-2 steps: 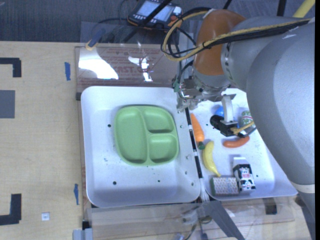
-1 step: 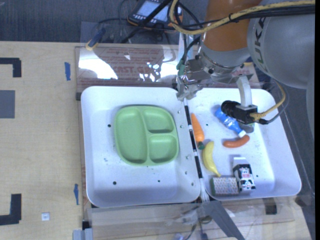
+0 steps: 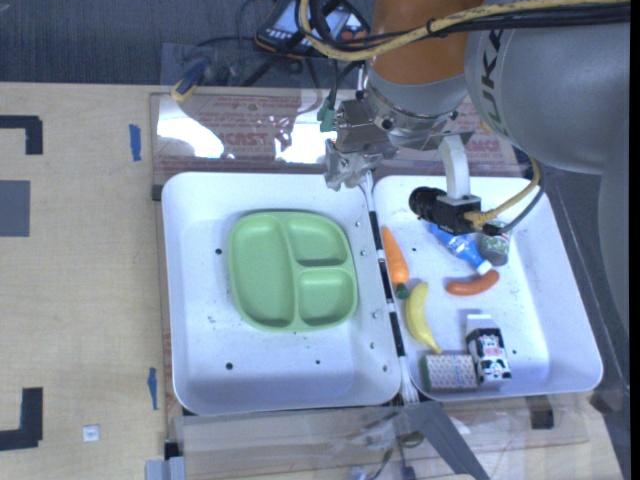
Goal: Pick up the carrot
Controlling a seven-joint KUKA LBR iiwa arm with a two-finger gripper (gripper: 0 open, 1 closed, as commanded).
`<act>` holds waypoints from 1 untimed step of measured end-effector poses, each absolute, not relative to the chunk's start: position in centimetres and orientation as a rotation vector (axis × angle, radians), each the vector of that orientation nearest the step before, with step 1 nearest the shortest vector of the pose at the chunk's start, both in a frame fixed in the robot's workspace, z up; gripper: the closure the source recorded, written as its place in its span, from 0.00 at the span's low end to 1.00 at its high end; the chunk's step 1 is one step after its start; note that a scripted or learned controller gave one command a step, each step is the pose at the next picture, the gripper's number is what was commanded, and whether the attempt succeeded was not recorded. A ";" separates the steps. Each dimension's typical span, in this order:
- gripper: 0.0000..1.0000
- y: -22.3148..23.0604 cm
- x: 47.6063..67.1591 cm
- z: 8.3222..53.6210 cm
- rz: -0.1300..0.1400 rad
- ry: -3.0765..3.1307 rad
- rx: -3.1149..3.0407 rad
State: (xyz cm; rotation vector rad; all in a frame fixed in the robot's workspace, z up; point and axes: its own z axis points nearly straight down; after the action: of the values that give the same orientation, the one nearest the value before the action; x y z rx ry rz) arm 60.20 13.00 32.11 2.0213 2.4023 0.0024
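Note:
The carrot (image 3: 396, 258), orange with a green stem end pointing toward the front, lies in the right bin (image 3: 545, 318) against its left wall. My gripper (image 3: 348, 173) hangs over the back end of the divider between the two bins, behind the carrot and apart from it. Nothing shows in the gripper.
Also in the right bin are a yellow banana (image 3: 419, 316) just in front of the carrot, a red sausage-like piece (image 3: 471, 285), a blue tube (image 3: 460, 246), a grey block (image 3: 450, 371) and a black-and-white box (image 3: 487, 350). A green divided plate (image 3: 262, 258) lies in the left bin (image 3: 195, 298).

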 end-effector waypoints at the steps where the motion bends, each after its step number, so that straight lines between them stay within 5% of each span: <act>1: 1.00 11.4 60.0 29.1 -0.004 1.970 2.449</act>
State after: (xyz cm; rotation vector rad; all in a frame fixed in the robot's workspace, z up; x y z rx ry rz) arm 60.00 11.43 29.10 2.4491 1.9701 -0.0043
